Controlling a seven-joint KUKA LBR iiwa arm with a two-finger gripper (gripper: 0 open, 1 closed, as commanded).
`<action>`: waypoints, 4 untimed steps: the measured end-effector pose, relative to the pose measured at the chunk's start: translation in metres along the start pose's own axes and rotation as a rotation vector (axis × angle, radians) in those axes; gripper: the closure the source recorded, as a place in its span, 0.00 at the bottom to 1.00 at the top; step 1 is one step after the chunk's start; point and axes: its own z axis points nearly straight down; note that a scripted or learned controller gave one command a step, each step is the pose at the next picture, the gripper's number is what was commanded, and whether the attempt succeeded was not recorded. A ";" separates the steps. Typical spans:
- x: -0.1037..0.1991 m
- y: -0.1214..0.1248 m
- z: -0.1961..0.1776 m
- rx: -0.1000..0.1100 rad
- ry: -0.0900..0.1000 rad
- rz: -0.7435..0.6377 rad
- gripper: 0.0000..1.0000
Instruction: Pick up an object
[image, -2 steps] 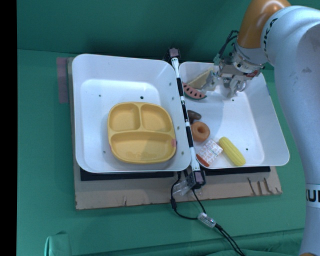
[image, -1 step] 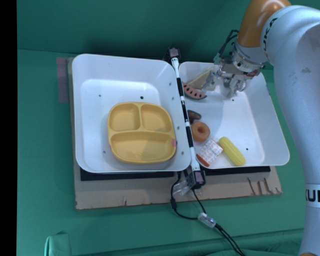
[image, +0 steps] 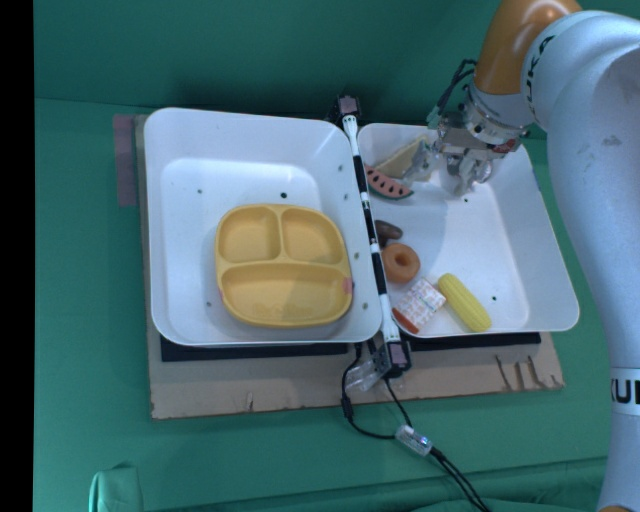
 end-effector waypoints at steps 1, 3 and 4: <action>-0.003 0.000 0.000 0.002 0.008 -0.005 0.00; 0.000 0.000 0.000 -0.002 0.001 -0.002 0.00; 0.000 0.000 0.000 -0.001 0.001 -0.001 0.00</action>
